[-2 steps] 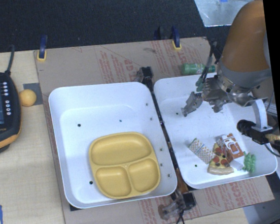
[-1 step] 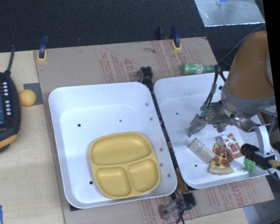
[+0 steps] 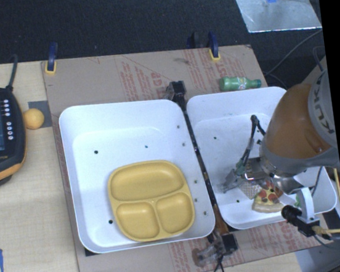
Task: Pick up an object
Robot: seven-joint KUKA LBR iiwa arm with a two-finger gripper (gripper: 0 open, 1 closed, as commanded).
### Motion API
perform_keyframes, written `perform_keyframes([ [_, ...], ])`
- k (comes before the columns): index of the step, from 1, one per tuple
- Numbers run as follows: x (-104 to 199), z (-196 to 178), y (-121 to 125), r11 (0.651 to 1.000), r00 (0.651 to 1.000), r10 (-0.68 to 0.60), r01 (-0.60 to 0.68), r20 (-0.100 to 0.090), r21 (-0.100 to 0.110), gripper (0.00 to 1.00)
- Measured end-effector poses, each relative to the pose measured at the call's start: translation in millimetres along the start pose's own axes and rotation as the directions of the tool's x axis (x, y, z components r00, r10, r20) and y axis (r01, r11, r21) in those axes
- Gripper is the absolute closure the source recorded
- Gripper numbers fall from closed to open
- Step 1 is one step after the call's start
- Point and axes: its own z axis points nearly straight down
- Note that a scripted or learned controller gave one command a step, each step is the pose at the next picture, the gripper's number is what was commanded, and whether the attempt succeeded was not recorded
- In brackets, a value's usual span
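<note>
A slanted overhead view shows a table (image 3: 23,245) carrying two shallow white bins side by side. The left bin (image 3: 82,131) holds a yellow three-compartment tray (image 3: 151,199). In the right bin (image 3: 217,120), near its front right corner, lies a toy pizza slice (image 3: 267,199), tan with red dots on top. The grey arm (image 3: 297,134), with its orange band, reaches in from the right and covers the slice's upper part. The claw (image 3: 246,175) sits low in the right bin, just left of and touching or nearly touching the slice; how far it is open cannot be told, and nothing is plainly seen held in it.

The slice looks like a light, stiff piece of moulded plastic, probably smooth and a little slippery, and not fragile. Lying flat, it offers little height, so a grip across its two straight edges near the middle seems the likeliest hold; its thin edges could slide out.

Its rounded tan crust edge appears to face the front of the bin, so its long axis seems to run from front to back, tilting slightly rightward, with the tip hidden under the arm. A green bottle (image 3: 240,82) lies on the cardboard behind the right bin
</note>
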Motion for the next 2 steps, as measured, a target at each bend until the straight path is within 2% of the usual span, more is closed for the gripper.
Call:
perform_keyframes([
  [1, -58, 6, 25, 1.000, 1.000, 0.002, -0.002, 0.000, -0.003, 0.00],
  [2, -88, -41, 82, 1.000, 1.000, 0.002, -0.002, 0.001, -0.003, 0.00],
])
